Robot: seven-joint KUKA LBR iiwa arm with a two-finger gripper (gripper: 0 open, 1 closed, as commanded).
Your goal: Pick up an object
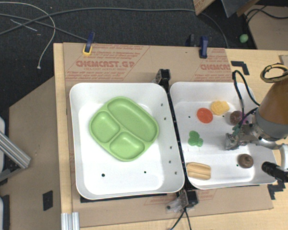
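The right white bin [216,176] holds several small items. A red-orange disc [204,115] and a yellow piece [220,107] lie near its back. A green broccoli-like piece [195,139] sits at mid left, and a tan bread-like block [198,170] lies at the front left corner. One brown round piece [236,117] sits by the arm and another [245,161] lies near the front right. My gripper [234,140] hangs low over the bin floor between the two brown pieces, touching none that I can see.
The left white bin [86,104] bears a green divided plate [124,128]. The arm's orange band [280,102] and black cables [242,92] hang over the right bin's right side. Blue clamps [89,43] [203,47] hold the cardboard at the back edge.
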